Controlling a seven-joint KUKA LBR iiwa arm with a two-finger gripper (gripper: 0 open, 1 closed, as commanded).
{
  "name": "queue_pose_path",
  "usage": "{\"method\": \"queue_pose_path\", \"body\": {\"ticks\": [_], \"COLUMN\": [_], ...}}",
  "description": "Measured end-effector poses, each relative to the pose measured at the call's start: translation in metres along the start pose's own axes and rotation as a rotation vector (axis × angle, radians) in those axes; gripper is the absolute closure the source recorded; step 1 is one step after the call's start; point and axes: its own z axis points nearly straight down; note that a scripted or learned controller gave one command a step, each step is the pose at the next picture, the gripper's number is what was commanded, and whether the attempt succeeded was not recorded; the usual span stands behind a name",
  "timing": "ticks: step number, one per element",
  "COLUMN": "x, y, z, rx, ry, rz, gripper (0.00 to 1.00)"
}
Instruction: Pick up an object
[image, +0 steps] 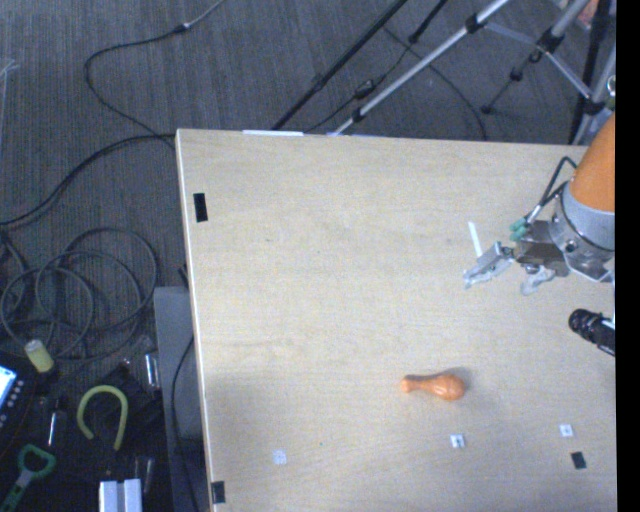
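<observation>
your gripper (508, 270) hovers with fingers spread and nothing between them, well up and right of the orange object (436, 385) on the bench (320, 300).

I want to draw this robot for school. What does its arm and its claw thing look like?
The arm comes in from the right with a fat orange band, then a pale grey ring under it. Thin dark cables loop along its side. The gripper is silvery grey metal with two thin fingers, plus a small teal-green bit near its base.
</observation>
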Motion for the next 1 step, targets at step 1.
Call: {"method": "queue_pose_path", "body": {"ticks": [1], "x": [-0.0336], "y": [0.0553], "z": [0.0509], "rx": [0.001], "ry": [-0.003], "rz": [-0.042], "gripper": [0.0]}}
